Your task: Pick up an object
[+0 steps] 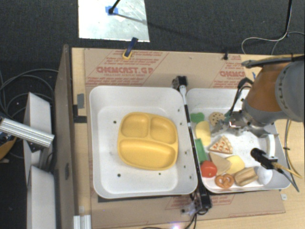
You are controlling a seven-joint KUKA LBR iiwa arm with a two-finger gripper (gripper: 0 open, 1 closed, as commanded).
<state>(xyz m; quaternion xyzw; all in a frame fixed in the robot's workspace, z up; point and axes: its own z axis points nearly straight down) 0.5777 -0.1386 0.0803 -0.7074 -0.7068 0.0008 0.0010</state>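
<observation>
My gripper point(228, 123) hangs low over the upper middle of the right bin point(212, 97), at the end of the grey and orange arm coming in from the right. It sits right beside a brown speckled cookie point(217, 118), and I cannot tell whether it touches it. Just below the gripper lies a pizza slice point(221, 145). Further toy foods fill the bin's left and front: a green piece point(197, 117), a pale yellow piece point(203, 130), a red tomato point(208, 169), a pretzel point(224, 180), a bread roll point(245, 175) and a yellow lemon point(235, 164).
The left bin point(105, 128) holds a yellow divided plate point(147, 140). A green strip point(199, 151) lies along the right bin's left wall. The ridge between the bins point(188, 128) runs close to the food. A white piece point(265, 175) sits at the front right.
</observation>
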